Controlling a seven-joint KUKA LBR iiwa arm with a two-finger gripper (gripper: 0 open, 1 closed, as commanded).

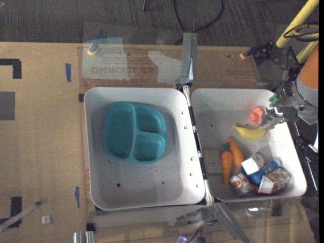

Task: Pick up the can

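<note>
The surface (40,151) is a tan board that carries two shallow white bins side by side. The left bin (96,186) holds a teal divided plate (134,131), lying flat toward the bin's far half, with three compartments facing up. The right bin (217,105) holds a cluster of small things in its near right corner. The arm (310,80) reaches in from the right, grey with an orange band above the wrist, and its wrist hangs over the right bin's far right edge. The gripper (274,116) points down and toward the left into the bin, just above a yellow banana (249,131) and just beside a small pink-orange object (256,115); how far apart it stands cannot be told at this size, and nothing can be seen held in it. Two orange carrots (230,158) lie side by side near the middle of the right bin. The can (241,184) lies tipped on its side at the near edge of the right bin, just right of the carrots' lower ends; it is short and round, with a red and white label and a pale end facing the near rim. It is touching or nearly touching a blue object (264,172) and a small brown and white carton (273,180) on its right. The can sits well apart from the gripper.
</note>
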